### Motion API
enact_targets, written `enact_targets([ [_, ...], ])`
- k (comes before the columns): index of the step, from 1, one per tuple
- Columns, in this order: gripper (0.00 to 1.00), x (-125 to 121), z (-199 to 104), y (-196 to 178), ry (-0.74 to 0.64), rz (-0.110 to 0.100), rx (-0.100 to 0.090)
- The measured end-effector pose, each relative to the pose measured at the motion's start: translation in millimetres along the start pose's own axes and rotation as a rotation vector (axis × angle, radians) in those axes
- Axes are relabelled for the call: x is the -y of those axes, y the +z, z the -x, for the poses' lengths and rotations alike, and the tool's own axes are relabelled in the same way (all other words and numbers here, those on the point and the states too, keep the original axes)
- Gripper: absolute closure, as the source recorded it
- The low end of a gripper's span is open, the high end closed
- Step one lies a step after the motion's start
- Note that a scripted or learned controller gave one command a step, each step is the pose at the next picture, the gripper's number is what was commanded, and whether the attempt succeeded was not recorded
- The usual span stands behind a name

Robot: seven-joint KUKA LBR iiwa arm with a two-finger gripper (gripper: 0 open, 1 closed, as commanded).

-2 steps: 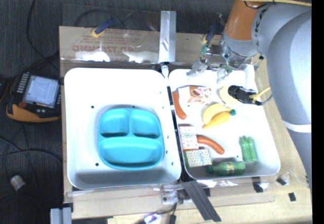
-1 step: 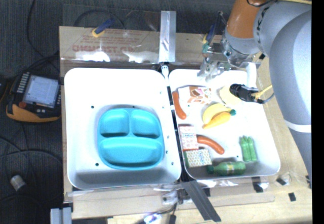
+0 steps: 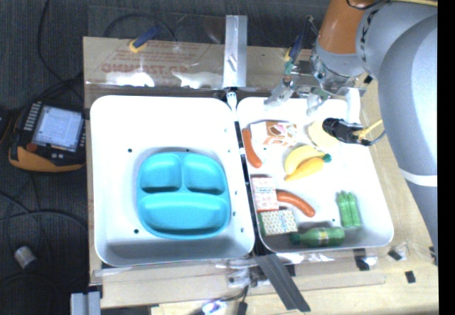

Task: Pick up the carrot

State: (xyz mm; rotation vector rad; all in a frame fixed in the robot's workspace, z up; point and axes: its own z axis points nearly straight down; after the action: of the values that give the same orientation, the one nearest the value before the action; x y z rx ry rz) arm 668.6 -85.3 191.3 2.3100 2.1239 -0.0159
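Carrot (image 3: 250, 148), as I'm reading it, is lying lengthwise against the left wall of the right bin (image 3: 380, 217), just beside the snack card (image 3: 279, 132) and apart from the banana (image 3: 306, 163); that wall is probably going to be crowding one finger. Gripper (image 3: 293, 99) is hovering over the bin's far rim, well apart from the carrot, fingers (image 3: 274, 99) spread and gripping nothing. I'm judging the pick not yet started, approach pending.
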Motion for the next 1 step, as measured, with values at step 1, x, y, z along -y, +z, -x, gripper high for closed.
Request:
enact_targets([
  [1, 0.0, 59.4, 60.4, 41.0, -0.056, 0.001, -0.008],
])
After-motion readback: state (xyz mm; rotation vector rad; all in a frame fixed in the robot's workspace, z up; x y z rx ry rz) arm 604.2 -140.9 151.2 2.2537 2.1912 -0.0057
